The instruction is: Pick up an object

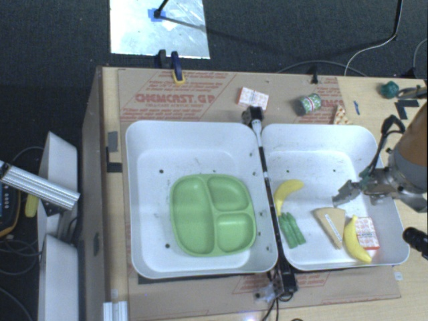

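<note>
The claw (pixel 349 191) hovers at the right of the frame over the right bin (pixel 321 142); whether it is released or clenched cannot be told. Just below it lie a tan wedge (pixel 330 225) and a banana (pixel 354 241); another banana piece (pixel 287 191) lies to its left.

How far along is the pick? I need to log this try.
Nothing looks picked yet. The gripper hovers over the right bin, above the tan wedge, with nothing seen between the jaws. The banana, snack packet and green beans lie inside. Descent, grasp and lift remain.
</note>
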Controlling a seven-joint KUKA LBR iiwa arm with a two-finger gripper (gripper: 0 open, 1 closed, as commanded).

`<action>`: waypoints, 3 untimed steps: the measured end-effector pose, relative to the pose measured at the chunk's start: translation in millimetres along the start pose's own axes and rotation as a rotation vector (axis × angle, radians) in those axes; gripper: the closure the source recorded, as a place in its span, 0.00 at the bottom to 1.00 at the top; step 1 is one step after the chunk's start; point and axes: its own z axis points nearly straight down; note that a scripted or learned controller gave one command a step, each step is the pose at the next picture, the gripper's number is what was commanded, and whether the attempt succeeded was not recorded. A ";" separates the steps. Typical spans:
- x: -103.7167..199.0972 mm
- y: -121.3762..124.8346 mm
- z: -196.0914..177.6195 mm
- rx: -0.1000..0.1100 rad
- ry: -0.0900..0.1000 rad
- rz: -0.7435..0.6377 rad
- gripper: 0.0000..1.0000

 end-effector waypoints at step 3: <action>-25.9 -0.4 110.2 -0.010 -0.004 0.001 0.00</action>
